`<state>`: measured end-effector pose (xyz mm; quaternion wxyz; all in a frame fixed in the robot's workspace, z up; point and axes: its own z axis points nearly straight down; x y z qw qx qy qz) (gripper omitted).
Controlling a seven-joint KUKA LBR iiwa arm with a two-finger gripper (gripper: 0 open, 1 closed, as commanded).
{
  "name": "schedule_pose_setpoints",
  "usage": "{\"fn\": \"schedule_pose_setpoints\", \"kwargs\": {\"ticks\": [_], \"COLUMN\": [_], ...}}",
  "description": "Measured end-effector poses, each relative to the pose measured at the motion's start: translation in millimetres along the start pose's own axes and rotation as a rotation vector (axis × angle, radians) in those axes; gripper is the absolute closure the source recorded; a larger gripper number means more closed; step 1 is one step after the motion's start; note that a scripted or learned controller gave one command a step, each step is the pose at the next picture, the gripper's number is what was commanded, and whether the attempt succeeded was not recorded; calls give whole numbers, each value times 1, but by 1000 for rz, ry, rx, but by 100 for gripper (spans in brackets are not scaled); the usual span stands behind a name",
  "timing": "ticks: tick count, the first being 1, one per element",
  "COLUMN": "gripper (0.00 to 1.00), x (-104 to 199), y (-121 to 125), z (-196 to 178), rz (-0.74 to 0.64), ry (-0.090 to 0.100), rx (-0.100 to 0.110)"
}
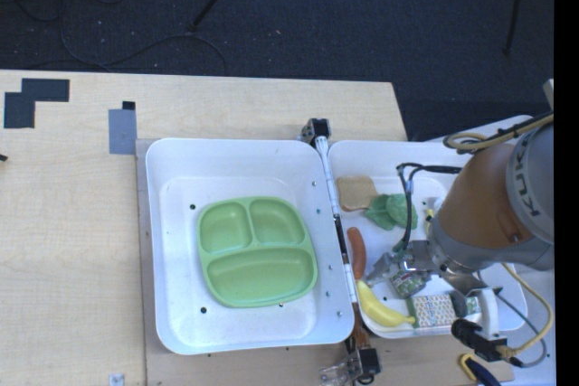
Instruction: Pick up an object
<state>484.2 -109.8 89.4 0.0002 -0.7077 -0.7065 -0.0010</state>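
My gripper (396, 268) is low inside the right bin (380, 147), at the end of the grey and orange arm that comes in from the right. It hangs just right of a brown sausage (356, 251) and just above a yellow banana (382, 307). A green leafy piece (389, 211) and a tan slice of bread (355, 192) lie further back in the same bin. A speckled block (434, 310) rests by the bin's front edge, under the wrist. The arm hides much of the bin's right half.
The left bin (149, 240) holds a green divided plate (255, 250). A metal clamp (317, 130) joins the bins at the back, another (348, 368) at the front. Cables loop around the arm on the right. Bare wooden bench lies to the left.
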Motion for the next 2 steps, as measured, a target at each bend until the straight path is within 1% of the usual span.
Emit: {"fn": "schedule_pose_setpoints", "kwargs": {"ticks": [1, 2], "gripper": [100, 100], "x": [1, 51], "y": [0, 39], "z": [-10, -97], "rz": [2, -3], "ry": [4, -1], "rx": [3, 5]}}
